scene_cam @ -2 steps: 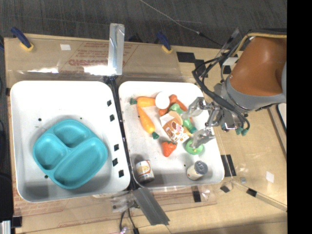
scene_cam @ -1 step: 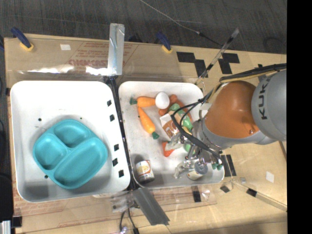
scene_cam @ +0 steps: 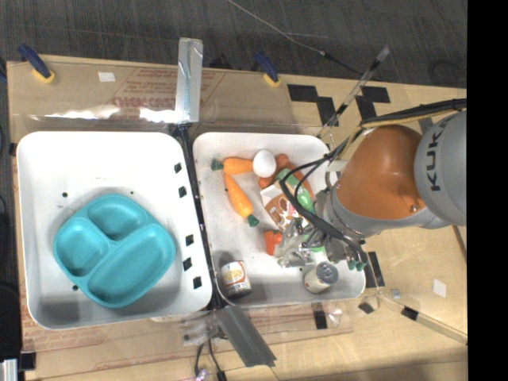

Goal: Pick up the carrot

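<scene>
Two carrots lie in the right bin (scene_cam: 238,296). One carrot (scene_cam: 238,197) is long and orange, slanting down to a green tip near the bin's middle. A shorter carrot (scene_cam: 236,166) lies above it, beside a white egg (scene_cam: 263,163). My gripper (scene_cam: 295,243) hangs low over the bin's right half, under the orange wrist band (scene_cam: 381,173). It sits to the right of the long carrot, apart from it, above a red-orange item (scene_cam: 272,241) and the lower edge of a brown snack packet (scene_cam: 280,206).
A small tin can (scene_cam: 234,279) stands at the right bin's front left, and a round grey-lidded jar (scene_cam: 321,276) at its front right. A green item (scene_cam: 298,187) lies under the wrist. The left bin (scene_cam: 48,165) holds a teal divided plate (scene_cam: 115,248).
</scene>
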Controlling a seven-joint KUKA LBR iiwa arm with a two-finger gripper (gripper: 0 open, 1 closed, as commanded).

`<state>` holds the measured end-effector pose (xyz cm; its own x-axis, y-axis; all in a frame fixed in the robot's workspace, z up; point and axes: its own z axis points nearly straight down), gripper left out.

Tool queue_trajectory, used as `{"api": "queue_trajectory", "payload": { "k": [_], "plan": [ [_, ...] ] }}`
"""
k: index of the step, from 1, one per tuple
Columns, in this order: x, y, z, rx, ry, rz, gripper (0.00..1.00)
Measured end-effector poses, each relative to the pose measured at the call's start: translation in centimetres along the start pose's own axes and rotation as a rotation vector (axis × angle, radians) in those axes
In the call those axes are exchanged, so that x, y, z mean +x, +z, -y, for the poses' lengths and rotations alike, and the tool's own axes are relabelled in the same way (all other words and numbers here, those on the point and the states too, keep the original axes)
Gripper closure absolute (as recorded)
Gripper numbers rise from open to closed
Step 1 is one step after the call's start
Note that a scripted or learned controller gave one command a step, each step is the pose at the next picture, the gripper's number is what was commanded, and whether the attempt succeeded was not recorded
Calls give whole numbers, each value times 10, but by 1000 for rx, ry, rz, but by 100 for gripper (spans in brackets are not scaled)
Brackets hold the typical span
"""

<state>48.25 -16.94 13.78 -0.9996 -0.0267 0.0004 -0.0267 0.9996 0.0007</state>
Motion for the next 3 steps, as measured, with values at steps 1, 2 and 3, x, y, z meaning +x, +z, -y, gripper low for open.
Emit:
{"api": "queue_trajectory", "payload": {
  "k": [1, 2, 3],
  "plan": [
    [-14, -192, 15, 8, -233, 11, 100],
    [-90, -354, 42, 7, -435, 8, 100],
    [-24, -231, 41, -2, -494, -4, 100]
  ]
}}
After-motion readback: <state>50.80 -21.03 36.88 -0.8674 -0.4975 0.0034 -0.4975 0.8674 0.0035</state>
